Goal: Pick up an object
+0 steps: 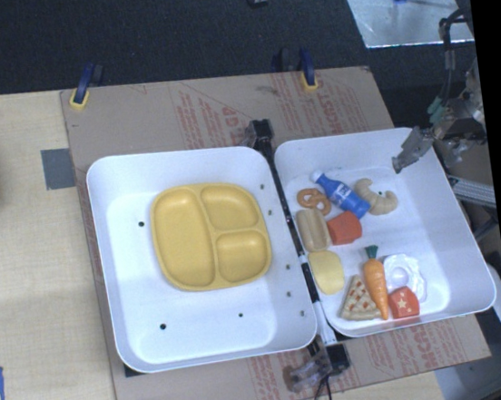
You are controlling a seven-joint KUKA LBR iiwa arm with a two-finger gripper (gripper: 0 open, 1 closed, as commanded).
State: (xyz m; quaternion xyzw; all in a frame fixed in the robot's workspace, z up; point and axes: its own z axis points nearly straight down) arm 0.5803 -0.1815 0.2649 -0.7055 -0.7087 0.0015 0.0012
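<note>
The toy foods lie crowded in the left half of the right bin (448,242). A blue bottle (339,194) lies tilted near the top of the group, with a pretzel (311,199) just to its left and a pale croissant (377,198) just to its right. Below the pretzel lies a hot dog bun (311,229), touching a red block (344,228) on its right. Under those sits a yellow piece (327,271) (possibly cheese or butter, hard to tell). Lower still, a carrot (377,284) lies upright in the view between a pizza slice (358,300) and a fried egg (402,269), and a red piece (403,302) touches the carrot's lower end.

The gripper (407,156) hangs at the upper right corner of this bin, near the rim, well apart from the croissant and with nothing visible between its fingers; whether they stand apart or together cannot be told at this size.

The left bin (130,256) holds a yellow divided plate (209,235) with three compartments, lying flat near its middle. Both bins rest on a cardboard sheet (175,113) held by blue clamps (307,68) at the far edge.
</note>
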